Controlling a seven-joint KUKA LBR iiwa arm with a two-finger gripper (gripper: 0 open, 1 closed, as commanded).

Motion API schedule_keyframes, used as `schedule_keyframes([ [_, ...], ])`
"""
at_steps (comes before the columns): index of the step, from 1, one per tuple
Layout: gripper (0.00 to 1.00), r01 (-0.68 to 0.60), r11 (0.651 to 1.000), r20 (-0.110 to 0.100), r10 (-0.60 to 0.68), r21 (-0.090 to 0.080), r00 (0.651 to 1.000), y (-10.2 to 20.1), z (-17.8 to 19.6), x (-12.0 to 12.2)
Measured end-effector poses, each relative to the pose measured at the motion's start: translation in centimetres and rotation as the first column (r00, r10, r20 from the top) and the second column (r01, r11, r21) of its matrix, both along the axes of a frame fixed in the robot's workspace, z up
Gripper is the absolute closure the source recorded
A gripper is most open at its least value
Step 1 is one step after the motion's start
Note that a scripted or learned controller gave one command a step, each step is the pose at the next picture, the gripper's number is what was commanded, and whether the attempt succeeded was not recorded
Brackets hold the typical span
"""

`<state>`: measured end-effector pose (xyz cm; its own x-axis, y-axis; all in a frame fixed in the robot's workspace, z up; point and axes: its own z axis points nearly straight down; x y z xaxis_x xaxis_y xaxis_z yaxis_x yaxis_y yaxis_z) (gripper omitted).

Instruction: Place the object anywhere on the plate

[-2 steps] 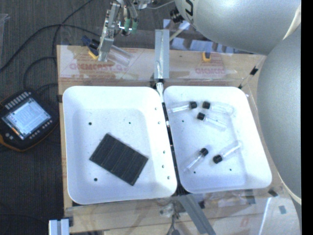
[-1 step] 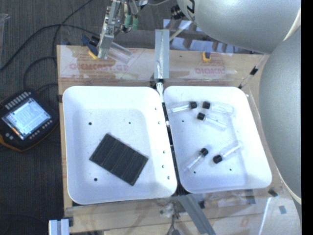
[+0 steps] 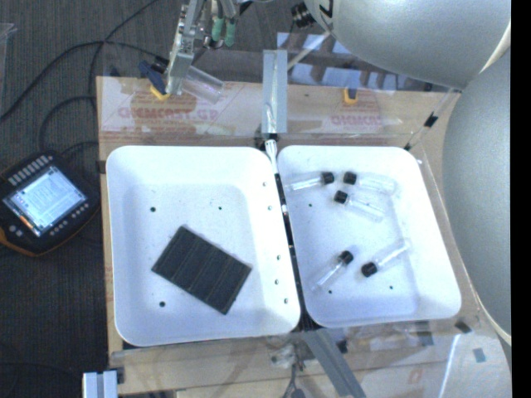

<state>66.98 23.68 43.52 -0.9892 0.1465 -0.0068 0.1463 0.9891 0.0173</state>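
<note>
A clear plastic vial point(image 3: 202, 83), a slim smooth tube, sits tilted between the gripper's point(image 3: 184, 80) two fingers, raised above the bench's rear edge, beyond the back rim of the left bin point(image 3: 124, 222) and well apart from the plate. The plate point(image 3: 202, 269) is a flat, dark grey rectangle with faint ribs across it, lying at a slant on the floor of the left bin (a shallow white tray with rounded corners and small dark holes). Just beside it, the right bin point(image 3: 431, 247) holds five more clear vials point(image 3: 358, 201) with black caps, scattered and lying flat. A handheld pendant point(image 3: 41, 201) with a lit screen lies on the dark floor left of the bench.
</note>
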Motion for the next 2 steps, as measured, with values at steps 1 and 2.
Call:
schedule_keyframes([
  [1,1.00,0.000,1.000,0.003,0.000,0.004,1.000,0.06,0.98,0.05],
  [2,1.00,0.001,1.000,0.006,-0.001,0.007,1.000,0.11,1.97,0.12],
])
